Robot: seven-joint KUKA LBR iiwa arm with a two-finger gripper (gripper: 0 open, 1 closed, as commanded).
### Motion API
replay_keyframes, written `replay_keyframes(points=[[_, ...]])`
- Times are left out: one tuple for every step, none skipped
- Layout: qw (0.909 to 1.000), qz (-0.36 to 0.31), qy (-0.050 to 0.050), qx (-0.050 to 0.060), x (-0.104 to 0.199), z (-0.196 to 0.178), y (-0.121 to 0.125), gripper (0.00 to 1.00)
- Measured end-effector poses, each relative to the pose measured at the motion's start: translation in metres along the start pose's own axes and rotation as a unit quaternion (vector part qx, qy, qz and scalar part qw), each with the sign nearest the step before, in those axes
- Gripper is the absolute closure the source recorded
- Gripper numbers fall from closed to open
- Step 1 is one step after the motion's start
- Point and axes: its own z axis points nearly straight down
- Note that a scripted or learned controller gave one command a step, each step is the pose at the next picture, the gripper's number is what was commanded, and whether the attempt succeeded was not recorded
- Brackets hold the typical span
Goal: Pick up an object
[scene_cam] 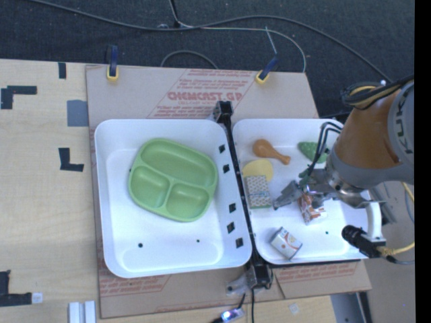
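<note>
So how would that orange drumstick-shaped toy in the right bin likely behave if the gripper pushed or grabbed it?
The drumstick toy looks like moulded plastic, so probably stiff and light. Its rounded, tapering shape suggests it could roll or pivot when nudged, and might slip from a pinch at the fat end. It lies flat in the right bin, beside the yellow piece, so tipping seems unlikely.

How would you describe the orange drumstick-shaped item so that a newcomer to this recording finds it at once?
Start at the right bin, the one the arm reaches into. Near its far edge, close to the divider between the bins, lies the orange drumstick-shaped toy, just above a yellow round piece. It is the bin's one orange item, rounded at one end and tapering to a thin handle.
</note>
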Motion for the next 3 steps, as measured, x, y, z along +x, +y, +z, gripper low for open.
replay_keyframes(points=[[1.0000, 0.000, 0.000, 0.000, 0.007, 0.066, -0.002, 0.00], [1.0000, -0.001, 0.000, 0.000, 0.007, 0.055, -0.001, 1.00], [1.0000, 0.000, -0.001, -0.006, 0.000, -0.002, 0.004, 1.00]])
